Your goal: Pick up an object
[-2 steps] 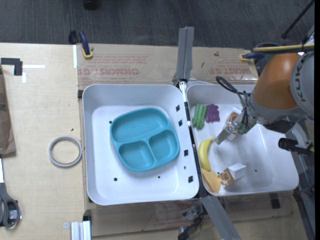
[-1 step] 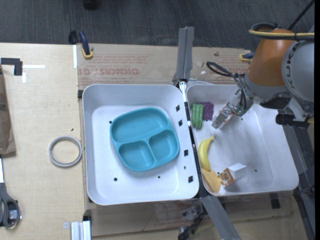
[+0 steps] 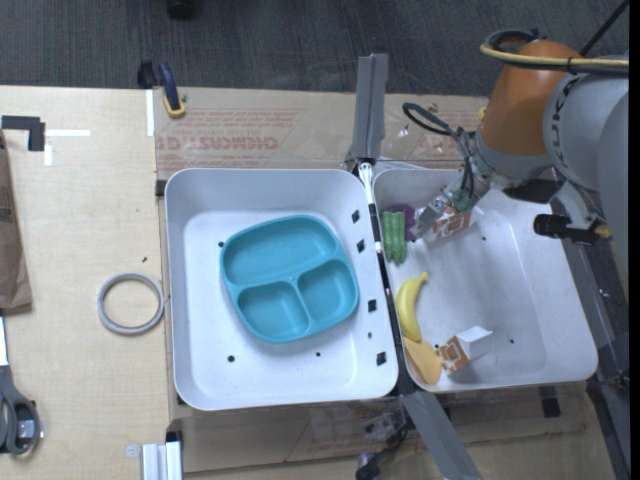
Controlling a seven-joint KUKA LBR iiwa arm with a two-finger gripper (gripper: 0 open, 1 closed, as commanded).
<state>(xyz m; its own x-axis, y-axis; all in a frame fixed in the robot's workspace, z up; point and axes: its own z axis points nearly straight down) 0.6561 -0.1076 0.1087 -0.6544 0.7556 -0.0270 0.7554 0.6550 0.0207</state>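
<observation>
The tool (image 3: 447, 215) is low in the far left part of the right bin (image 3: 540, 298), over a small carton (image 3: 452, 222). I cannot tell its state, or if the carton is really held. A green object (image 3: 395, 236) lies just left of it, at the wall. A banana (image 3: 410, 303) and 1 more carton (image 3: 468, 349) lie nearer. The left bin (image 3: 190, 298) holds a blue tray (image 3: 289, 278). I think a weak grip can let the carton slip, or the tool can push the green object against the wall.
</observation>
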